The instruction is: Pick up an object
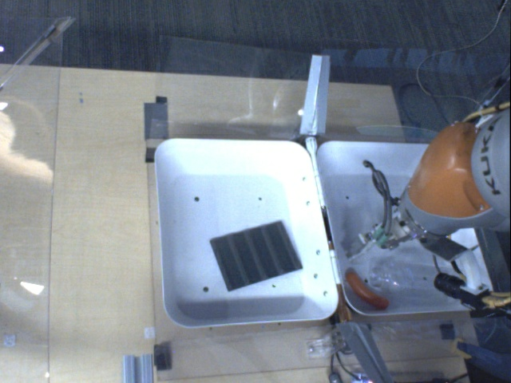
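Note:
A dark ribbed rectangular pad (255, 254) lies flat in the left bin (184, 182), toward its front. In the right bin (351, 174), a red sausage-shaped object (366, 290) rests at the front left corner. Beside it lies something clear and glossy (393, 276), too faint to identify. My gripper (382, 236) is low over the middle of the right bin, just above and behind the red object. The arm's orange band (449, 174) rises behind it to the right and covers the right half of that bin.
A metal divider post (314, 94) stands at the back between the two bins. A thin dark cable (375, 179) loops over the right bin's floor near the wrist. Wooden bench top (88, 214) stretches to the left.

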### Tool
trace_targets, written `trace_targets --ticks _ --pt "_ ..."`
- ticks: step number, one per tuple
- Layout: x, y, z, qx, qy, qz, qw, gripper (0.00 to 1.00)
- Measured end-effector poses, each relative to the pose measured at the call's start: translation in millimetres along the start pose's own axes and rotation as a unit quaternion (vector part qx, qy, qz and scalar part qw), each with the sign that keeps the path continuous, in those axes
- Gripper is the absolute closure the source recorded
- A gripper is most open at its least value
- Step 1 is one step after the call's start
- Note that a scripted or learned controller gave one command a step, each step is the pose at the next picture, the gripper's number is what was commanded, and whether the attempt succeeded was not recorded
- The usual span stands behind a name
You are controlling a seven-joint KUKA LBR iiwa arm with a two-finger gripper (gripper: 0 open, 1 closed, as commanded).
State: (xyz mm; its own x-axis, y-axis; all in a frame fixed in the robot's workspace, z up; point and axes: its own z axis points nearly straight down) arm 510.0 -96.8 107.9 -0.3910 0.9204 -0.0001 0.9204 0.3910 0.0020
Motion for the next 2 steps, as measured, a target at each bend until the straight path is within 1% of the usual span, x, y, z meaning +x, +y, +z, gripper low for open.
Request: trace_targets --ticks 1,2 --pt "-16 54 18 -0.005 -0.002 0.064 0.9979 0.0" --pt "-55 145 21 -0.003 -0.002 0.101 0.9949 0.0"
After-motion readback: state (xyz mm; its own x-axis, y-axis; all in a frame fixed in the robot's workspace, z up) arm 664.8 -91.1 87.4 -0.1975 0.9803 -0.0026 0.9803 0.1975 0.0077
